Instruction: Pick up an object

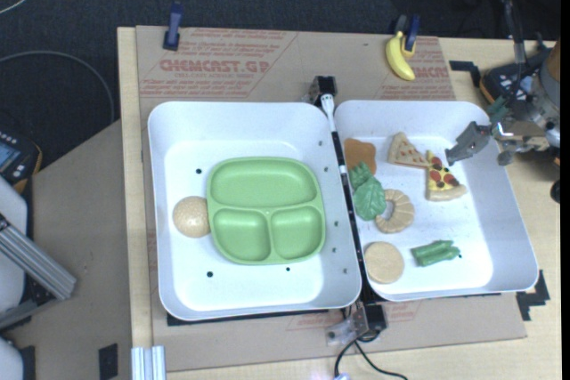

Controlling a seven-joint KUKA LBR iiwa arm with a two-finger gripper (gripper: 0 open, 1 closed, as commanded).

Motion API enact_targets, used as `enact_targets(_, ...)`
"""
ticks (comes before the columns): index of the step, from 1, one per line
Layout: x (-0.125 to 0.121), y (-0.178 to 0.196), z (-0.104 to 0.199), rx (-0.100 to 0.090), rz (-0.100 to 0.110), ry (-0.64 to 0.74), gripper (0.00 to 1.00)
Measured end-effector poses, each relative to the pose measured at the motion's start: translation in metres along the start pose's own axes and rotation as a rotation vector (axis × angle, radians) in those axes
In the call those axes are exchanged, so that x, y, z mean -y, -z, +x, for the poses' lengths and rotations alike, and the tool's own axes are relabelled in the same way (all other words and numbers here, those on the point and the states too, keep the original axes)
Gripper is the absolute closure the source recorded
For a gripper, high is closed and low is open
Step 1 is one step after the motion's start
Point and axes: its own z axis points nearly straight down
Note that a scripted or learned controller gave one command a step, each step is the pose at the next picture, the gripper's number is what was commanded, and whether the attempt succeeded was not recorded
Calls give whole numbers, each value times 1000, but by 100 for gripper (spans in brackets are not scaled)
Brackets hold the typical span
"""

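Pincer (465,144) above right bin (508,218) food, green tray (264,209) left.

Red "CHEMCAST GP" print, repeated, on the brown protective paper (233,60) covering the bench board.

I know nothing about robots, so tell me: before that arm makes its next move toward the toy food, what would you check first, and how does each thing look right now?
1. Gripper carries nothing so far: ok, nothing shows between its fingers.
2. Gripper is over the right bin: ok, near its upper right part.
3. A target lies close: ok, the pizza slice is just beside the gripper.
4. Target stands free: not ok, it touches the sandwich wedge.
5. Fingers open wide enough: cannot tell.
6. Left bin's green tray is out of the way: ok.
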Motion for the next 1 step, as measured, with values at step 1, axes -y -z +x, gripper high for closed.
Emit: enact_targets(1,-1,11,0,1,-4,1,100)
